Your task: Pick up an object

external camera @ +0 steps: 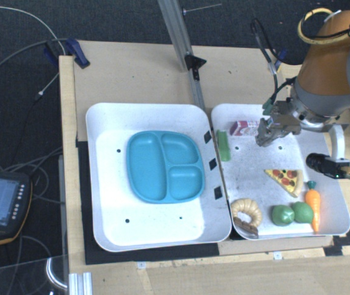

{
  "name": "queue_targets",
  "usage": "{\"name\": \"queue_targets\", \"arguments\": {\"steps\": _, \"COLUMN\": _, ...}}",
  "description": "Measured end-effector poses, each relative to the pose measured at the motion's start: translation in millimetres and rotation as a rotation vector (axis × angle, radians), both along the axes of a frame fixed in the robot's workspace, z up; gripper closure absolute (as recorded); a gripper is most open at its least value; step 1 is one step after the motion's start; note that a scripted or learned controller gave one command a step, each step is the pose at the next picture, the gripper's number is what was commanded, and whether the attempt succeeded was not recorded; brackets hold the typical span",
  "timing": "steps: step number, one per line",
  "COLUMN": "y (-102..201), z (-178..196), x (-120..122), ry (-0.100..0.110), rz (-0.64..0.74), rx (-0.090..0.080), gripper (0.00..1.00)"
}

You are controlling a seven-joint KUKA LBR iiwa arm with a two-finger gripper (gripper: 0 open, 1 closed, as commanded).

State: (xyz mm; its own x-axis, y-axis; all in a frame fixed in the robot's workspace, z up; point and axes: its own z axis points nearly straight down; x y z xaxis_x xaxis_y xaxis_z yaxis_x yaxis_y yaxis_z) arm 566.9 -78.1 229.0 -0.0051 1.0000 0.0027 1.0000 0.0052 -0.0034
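My gripper [267,137] hangs over the back of the right bin [248,171], just right of a small pink and white carton [245,127]. In the same bin lie a pizza slice [285,179], a carrot [312,209], two green round fruits [291,214], a tan pastry [246,213] and a green stick [223,145] by the left wall. Nothing shows between the fingers.
The left bin [101,165] bears a blue divided plate [164,166]. A metal pole [176,23] slants down to the gap between the bins. Cables and a pendant [0,204] lie left of the bench.
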Motion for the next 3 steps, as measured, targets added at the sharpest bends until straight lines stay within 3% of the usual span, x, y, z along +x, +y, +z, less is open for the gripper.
{"name": "queue_targets", "arguments": {"steps": 3, "y": 160.2, "z": 3.3, "x": -33.7, "ry": 0.001, "rz": 0.000, "rx": 0.000, "gripper": 1.00}}
